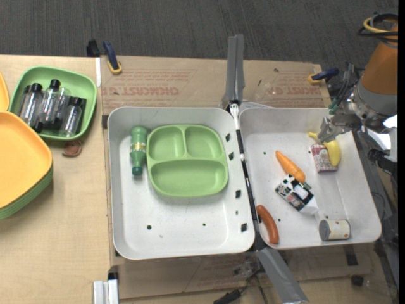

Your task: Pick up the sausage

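Look for the sausage (268, 224) low down in the right bin (266, 138), tucked right against the left wall near the front corner. Maybe resting there because round, smooth things roll until a wall stops them. Reddish brown, shiny, long, a little bent, with rounded ends. Probably tricky to grab, with the wall so close on one side. Now look to the far side of that same bin for the gripper (330, 129), hanging just above a yellow banana-like toy (333, 151) and a small pink box (323, 158), well apart from the sausage. Can't tell if the claw is apart or together. In between, an orange carrot (290, 166), pointed at one end, then a black and white packet (295, 192), crinkly looking, and a grey and cream roll (334, 229) lying on its side near the front. Over in the left bin (177, 227), a smooth green tray (187, 159) with three hollows, and a green bottle (137, 149) lying just beside it. No grab begun yet, by the look of it.
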Robot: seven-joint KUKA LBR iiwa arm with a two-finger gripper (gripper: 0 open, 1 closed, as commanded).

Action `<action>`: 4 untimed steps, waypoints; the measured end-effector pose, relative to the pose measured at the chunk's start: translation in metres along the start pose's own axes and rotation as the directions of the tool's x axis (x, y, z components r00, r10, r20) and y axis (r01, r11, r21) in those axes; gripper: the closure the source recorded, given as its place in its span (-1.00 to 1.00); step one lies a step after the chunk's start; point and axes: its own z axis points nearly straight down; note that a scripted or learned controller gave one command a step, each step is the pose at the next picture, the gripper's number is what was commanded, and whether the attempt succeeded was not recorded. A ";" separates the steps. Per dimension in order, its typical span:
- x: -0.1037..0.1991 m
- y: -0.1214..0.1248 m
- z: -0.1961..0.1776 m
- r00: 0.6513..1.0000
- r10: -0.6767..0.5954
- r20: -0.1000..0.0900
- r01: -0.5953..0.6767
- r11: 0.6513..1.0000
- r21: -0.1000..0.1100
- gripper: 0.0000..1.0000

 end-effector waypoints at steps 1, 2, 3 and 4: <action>0.045 -0.011 -0.004 0.970 -0.244 -0.002 0.244 0.970 0.001 1.00; 0.073 -0.073 0.035 0.977 -0.212 -0.001 0.212 0.977 -0.005 1.00; 0.141 -0.101 -0.038 0.975 -0.222 -0.002 0.222 0.975 0.002 1.00; 0.092 -0.146 -0.048 1.000 -0.010 -0.002 0.010 1.000 0.004 1.00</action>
